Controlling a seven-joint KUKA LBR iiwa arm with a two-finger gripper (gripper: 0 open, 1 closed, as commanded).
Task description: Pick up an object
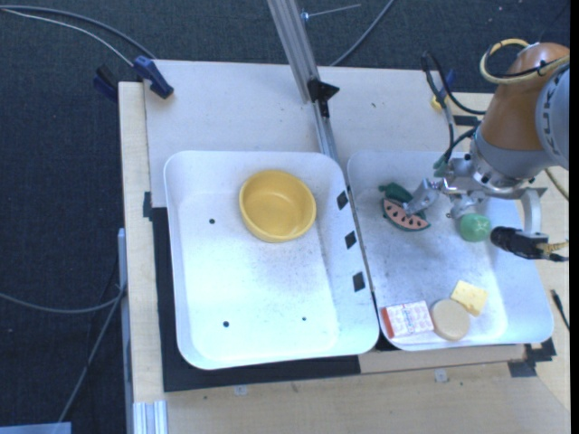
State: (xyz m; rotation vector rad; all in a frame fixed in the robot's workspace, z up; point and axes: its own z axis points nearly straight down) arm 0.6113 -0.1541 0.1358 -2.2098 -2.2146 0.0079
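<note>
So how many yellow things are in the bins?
2: a yellow bowl in the left bin, and a yellow wedge in the right bin. The arm may hide others.

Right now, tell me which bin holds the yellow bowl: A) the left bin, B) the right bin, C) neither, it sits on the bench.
A: the yellow bowl sits inside the left bin, while the right bin holds the small items near the gripper.
</note>
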